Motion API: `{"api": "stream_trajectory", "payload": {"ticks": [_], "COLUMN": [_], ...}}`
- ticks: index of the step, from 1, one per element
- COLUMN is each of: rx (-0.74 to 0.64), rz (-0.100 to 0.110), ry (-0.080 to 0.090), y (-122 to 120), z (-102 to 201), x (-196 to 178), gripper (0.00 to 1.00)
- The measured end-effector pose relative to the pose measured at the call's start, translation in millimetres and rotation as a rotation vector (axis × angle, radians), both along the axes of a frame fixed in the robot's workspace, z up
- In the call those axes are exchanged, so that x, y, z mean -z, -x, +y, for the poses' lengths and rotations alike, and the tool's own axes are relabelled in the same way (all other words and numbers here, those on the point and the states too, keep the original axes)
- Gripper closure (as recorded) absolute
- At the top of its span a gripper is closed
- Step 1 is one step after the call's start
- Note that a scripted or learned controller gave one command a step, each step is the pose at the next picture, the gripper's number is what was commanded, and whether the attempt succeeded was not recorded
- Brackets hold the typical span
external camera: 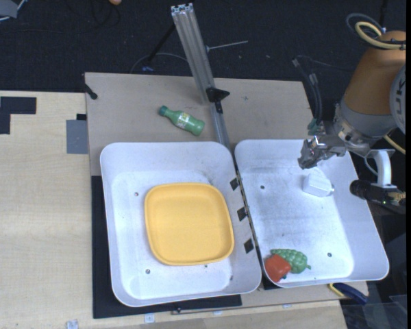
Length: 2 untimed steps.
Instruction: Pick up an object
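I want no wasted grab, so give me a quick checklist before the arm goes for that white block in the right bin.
1. Gripper above right bin: ok.
2. White block lies free, nothing touching it: ok.
3. Gripper centred over block: not ok, it sits up and left of it.
4. Finger opening: cannot tell.
5. Red and green toy far from the block: ok.

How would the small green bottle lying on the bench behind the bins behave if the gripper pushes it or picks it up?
The green bottle lies on its side on the bench, so a sideways push would probably make it roll. It looks small and plastic, likely light and stiff. Its round, smooth body may slip between the gripper fingers unless grasped across the middle.
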<state>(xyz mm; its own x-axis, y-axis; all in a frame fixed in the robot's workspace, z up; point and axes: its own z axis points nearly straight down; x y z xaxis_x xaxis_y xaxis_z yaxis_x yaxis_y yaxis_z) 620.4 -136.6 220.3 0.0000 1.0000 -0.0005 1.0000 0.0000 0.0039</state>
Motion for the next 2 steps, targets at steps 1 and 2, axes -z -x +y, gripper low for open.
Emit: {"api": "stream_trajectory", "payload": {"ticks": [1, 2], "rx": [0.000, -0.003], "rz": [0.002, 0.004], "ry": [0.000, -0.001], "y": [-0.3, 8.3], "z": [-0.6, 44.8], "x": [-24.0, -28.3], "gripper": [1.00, 1.00]}}
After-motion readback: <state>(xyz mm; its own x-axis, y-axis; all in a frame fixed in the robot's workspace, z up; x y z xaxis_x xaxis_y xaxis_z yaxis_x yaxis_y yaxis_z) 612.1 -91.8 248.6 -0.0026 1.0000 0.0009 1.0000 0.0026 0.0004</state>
